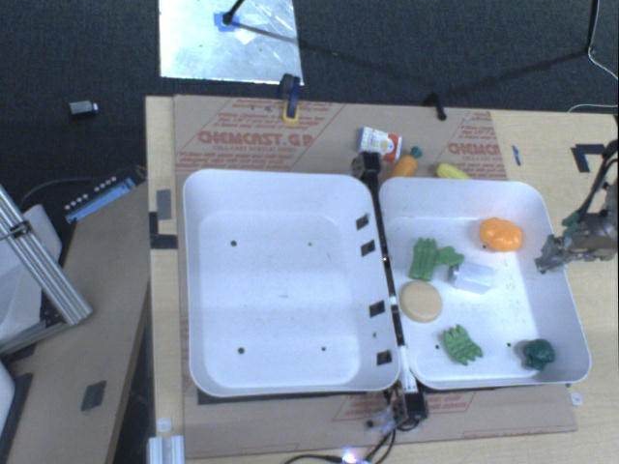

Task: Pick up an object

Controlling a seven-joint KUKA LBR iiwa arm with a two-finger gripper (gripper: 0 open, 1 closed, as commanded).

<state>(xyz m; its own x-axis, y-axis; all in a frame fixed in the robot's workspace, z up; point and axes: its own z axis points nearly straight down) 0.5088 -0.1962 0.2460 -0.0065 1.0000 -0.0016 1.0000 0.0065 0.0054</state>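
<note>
The right bin (542,211) holds an orange round toy (500,234), a green leafy piece (431,257), a clear-white block (473,277), a tan disc (421,301), a small green ridged piece (461,344) and a dark green lump (538,353). My gripper (559,252) sits at the view's right edge, just over the right bin's right rim, beside the orange toy. Nothing shows between its tips.
The left bin (208,220) stands beside the right one, joined by a black hinge strip (385,278). Behind the bins on the cardboard lie a white-orange item (379,142), a small orange piece (404,165) and a yellow piece (451,172). A yellow clamp (289,100) sits at the back.
</note>
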